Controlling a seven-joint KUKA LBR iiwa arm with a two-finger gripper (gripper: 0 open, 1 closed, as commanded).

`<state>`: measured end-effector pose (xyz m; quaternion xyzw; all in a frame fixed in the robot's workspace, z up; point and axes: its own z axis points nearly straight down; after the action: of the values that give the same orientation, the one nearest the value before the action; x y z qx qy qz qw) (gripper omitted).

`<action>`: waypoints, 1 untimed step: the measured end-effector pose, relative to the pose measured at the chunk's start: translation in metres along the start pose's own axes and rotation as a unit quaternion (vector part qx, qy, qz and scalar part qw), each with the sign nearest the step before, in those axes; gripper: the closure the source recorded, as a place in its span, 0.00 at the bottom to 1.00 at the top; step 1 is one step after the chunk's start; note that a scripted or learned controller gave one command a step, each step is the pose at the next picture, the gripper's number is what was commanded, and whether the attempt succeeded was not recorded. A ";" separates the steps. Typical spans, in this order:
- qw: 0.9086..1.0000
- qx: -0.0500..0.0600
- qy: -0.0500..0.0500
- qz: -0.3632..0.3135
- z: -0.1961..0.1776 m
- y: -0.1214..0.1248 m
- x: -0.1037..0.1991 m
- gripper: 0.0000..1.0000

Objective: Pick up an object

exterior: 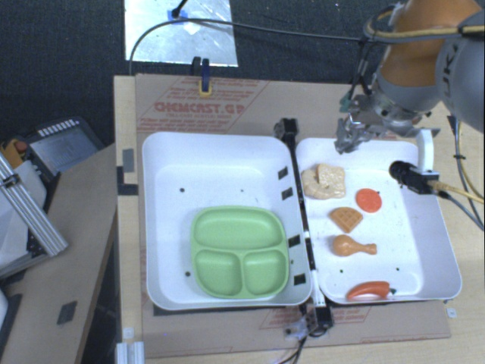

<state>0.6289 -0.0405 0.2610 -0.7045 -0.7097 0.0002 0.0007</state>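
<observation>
Gripper [348, 139] hangs above the far rim of the right bin [428, 233], up-view of the waffle piece [346, 219] and well apart from it. Open or closed: can't tell from this angle. Pick candidates are all in the right bin, clustered round the waffle piece. The beige bread chunks [323, 181] are just beyond it and slightly view-left, and they are the item nearest the gripper. The red-orange disc [369, 200] is just beyond it and view-right, close but not touching. The drumstick [353, 246] is just on its near side, lying flat with the bone end pointing view-right. The red pepper-like piece [369, 290] is further toward the near rim, past the drumstick. Left bin [167, 203] sits view-left of the waffle piece, across the black divider strip [297, 211]. It holds a green three-compartment plate [239, 249] lying flat in its near half. Both bins sit on a printed cardboard sheet [201, 105]. A blue-and-yellow clamp [203, 76] is on that sheet's far edge, far view-left of the waffle piece.
</observation>
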 end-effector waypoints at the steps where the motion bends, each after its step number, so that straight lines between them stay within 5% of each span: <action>1: 1.000 -0.001 0.001 -0.001 -0.002 -0.017 0.053 1.00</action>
<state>0.6111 0.0121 0.2629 -0.7039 -0.7103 -0.0009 0.0008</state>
